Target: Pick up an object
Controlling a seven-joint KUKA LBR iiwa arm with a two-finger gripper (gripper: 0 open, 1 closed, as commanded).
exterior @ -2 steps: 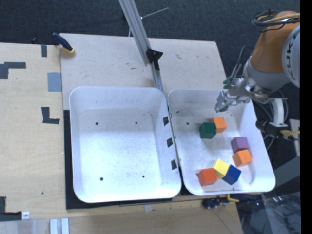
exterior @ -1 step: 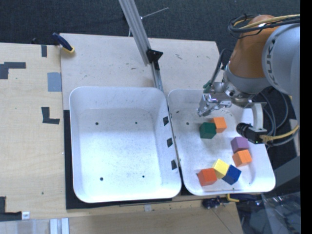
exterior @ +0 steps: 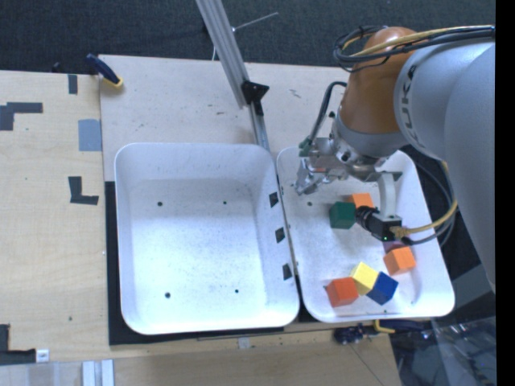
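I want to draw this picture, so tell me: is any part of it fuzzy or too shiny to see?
In the camera view, the coloured blocks, such as the green block and the yellow block, look fairly sharp; the gripper is small and a bit smeared; the white left bin is brightly lit, yet its dark specks show; the arm's orange band has a soft shine.

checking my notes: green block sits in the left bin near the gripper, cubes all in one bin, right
Not quite. The green block sits in the right bin, not the left bin; the camera view shows it near the gripper. The rest holds: the cubes are all in one bin.
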